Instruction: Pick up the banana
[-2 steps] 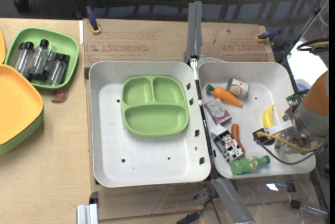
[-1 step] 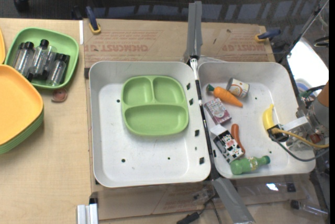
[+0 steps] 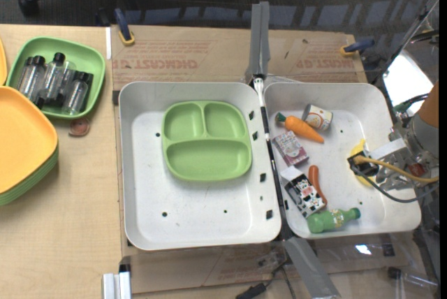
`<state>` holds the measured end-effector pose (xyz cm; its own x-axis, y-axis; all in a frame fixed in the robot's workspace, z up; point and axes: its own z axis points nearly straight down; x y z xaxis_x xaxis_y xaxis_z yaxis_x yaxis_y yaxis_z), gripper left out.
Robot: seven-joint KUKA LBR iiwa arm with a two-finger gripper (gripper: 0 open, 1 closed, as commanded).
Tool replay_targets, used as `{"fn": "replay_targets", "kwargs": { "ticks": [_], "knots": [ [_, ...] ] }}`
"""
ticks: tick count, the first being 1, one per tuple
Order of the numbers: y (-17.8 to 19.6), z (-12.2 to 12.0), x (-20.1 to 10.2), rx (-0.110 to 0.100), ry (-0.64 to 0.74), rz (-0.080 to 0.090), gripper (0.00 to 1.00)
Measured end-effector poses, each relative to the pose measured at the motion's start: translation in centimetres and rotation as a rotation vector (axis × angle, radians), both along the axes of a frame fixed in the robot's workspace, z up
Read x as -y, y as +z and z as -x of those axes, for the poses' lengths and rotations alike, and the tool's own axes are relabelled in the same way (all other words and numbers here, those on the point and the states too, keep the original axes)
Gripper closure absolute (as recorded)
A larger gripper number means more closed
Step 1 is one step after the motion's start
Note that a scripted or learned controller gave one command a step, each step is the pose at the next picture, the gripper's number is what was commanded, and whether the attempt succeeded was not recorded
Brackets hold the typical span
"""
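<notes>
The banana [image 3: 361, 149] lies near the right wall of the right bin [image 3: 335, 96]. Only yellow bits of it show, at the top and bottom of the robot's hardware. My gripper [image 3: 387, 174] reaches in from the right edge and hangs directly over the banana, covering most of it. Whether it touches the banana is unclear from this view.
The right bin also holds a carrot [image 3: 304, 127], a small can [image 3: 318, 117], a pink packet [image 3: 289, 148], a red pepper [image 3: 315, 181], a black-and-white box [image 3: 303, 193] and a green bottle [image 3: 332, 220]. A green divided plate [image 3: 207, 140] sits in the left bin.
</notes>
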<state>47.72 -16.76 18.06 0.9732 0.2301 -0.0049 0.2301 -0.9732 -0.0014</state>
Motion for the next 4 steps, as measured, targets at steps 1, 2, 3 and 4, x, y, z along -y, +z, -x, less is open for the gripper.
{"fn": "replay_targets", "kwargs": {
  "ticks": [1, 2, 3, 4],
  "knots": [
    [-0.1, -0.3, 5.5, 0.000, 0.089, -0.001, 1.00],
    [-9.0, 0.1, 3.2, 0.000, -0.030, -0.002, 1.00],
    [-6.5, 0.0, 5.4, 0.001, -0.022, -0.001, 1.00],
    [-9.1, 0.1, 0.2, -0.001, -0.031, -0.002, 1.00]
  ]
}}
